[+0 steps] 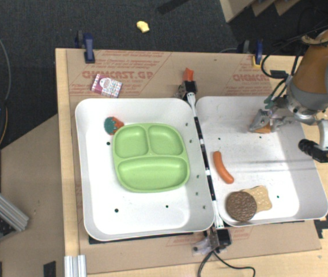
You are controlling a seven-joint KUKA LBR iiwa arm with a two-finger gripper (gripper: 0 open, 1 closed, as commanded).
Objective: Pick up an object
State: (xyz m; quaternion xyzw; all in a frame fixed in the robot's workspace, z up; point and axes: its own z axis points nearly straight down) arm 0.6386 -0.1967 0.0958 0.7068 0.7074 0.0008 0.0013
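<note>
Hand (263, 124) low, fingers indistinct

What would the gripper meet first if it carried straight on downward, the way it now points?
Probably the small orange-brown object lying just under the gripper on the right bin's floor; the height between them is unclear from this slanted view.

My arm (319, 79) is a rounded grey casing with a broad orange band above the wrist. A black cable loops along it. My gripper (263, 123) is pale metal, small and angular, with a teal fleck near its mount.
</note>
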